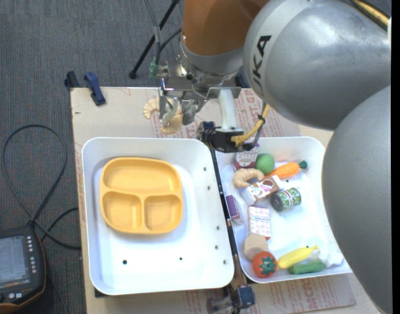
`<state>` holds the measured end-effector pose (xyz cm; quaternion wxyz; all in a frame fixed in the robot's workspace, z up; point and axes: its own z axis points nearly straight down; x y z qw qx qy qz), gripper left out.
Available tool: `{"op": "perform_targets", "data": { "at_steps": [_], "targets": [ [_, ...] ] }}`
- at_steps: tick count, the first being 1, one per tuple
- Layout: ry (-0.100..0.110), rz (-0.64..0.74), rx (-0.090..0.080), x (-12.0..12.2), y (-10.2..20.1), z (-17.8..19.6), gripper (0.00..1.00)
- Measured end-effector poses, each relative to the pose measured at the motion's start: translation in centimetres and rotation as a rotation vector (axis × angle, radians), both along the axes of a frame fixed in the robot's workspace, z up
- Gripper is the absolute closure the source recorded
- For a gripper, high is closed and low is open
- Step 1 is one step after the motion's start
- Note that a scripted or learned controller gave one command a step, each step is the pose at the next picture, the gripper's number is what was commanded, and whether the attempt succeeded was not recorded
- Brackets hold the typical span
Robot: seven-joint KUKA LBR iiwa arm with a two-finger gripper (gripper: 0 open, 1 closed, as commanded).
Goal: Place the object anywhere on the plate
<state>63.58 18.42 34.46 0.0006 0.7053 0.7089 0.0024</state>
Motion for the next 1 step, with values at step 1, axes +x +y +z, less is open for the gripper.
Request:
{"op": "perform_targets", "data": {
  "at_steps": [1],
  "targets": [
    [0.004, 0.0, -0.002, -9.12, 4.21, -2.69, 1.0]
  ]
}}
